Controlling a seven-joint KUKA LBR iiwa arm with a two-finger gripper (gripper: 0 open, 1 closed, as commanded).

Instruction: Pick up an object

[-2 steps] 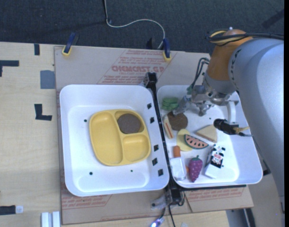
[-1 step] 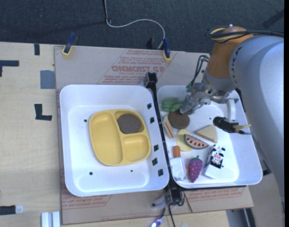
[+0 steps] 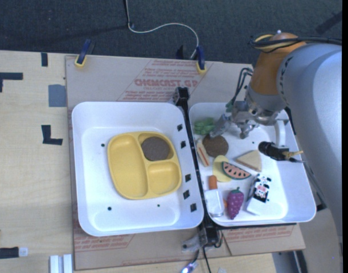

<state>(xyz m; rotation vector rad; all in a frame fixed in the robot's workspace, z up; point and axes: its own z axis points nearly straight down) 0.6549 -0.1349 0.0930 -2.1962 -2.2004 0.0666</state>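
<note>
My gripper (image 3: pixel 233 128) hangs over the back of the right bin (image 3: pixel 299 206), its fingers spread apart with nothing between them, so it is open. Just below its left finger lie a brown round patty (image 3: pixel 216 145) and a green leafy piece (image 3: pixel 204 126). Further forward in that bin are a watermelon slice (image 3: pixel 236 171), a pale wedge of sandwich (image 3: pixel 250 160), a yellow piece (image 3: pixel 220 165), an orange stick (image 3: pixel 202 152), a small carrot (image 3: pixel 212 182), purple grapes (image 3: pixel 234 202) and a white carton with black spots (image 3: pixel 259 193).
The left bin (image 3: pixel 91 124) holds a yellow divided plate (image 3: pixel 128 172) with a dark brown disc (image 3: pixel 156 148) in its back compartment. A black divider rail (image 3: pixel 189 147) runs between the bins. The grey arm fills the right side above the bin.
</note>
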